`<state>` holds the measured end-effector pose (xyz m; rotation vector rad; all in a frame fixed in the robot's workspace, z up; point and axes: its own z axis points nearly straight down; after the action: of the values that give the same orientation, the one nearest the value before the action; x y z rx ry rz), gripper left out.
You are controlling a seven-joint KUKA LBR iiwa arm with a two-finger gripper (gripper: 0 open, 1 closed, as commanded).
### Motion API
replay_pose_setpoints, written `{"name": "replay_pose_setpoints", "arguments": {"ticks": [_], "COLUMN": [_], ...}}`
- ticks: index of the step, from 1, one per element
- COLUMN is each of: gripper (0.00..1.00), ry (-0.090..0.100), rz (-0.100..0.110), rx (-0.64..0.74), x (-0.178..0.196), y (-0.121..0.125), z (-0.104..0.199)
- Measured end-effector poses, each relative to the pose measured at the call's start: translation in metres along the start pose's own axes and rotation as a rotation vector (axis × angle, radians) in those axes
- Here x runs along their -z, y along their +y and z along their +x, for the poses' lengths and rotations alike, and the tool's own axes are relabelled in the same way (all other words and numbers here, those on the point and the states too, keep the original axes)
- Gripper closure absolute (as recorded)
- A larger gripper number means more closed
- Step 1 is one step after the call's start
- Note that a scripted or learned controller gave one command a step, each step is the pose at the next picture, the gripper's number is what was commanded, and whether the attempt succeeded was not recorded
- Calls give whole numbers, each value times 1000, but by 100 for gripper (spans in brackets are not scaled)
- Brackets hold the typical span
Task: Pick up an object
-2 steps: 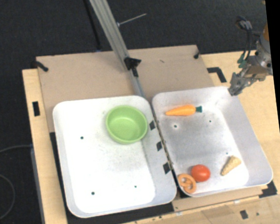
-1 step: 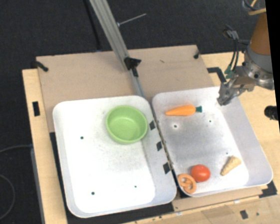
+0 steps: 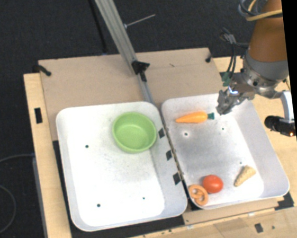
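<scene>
Gripper [image 3: 225, 103] sits low over the right bin [image 3: 258, 146], just beside the green-stalk end of the carrot [image 3: 192, 118], which lies flat near the bin's far wall; finger opening cannot be told, and nothing shows between them. Likely lined up on the stalk end for a grab (tomato [image 3: 213, 183] well apart, near edge).

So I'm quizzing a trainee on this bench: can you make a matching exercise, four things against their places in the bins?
Things:
1. bowl
2. carrot
3. tomato
4. wedge

Places:
A. right bin, far end, beside the tool
B. right bin, near right corner
C. left bin, far part
D. right bin, near edge, next to the pretzel

Pairs: 1-C, 2-A, 3-D, 4-B
</scene>
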<state>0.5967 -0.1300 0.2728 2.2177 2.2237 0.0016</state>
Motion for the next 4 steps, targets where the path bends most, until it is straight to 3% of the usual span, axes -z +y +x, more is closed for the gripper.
{"name": "replay_pose_setpoints", "arguments": {"ticks": [4], "gripper": [100], "ry": [1], "rz": [2], "rx": [4], "x": [-45], "y": [-57], "z": [197]}}
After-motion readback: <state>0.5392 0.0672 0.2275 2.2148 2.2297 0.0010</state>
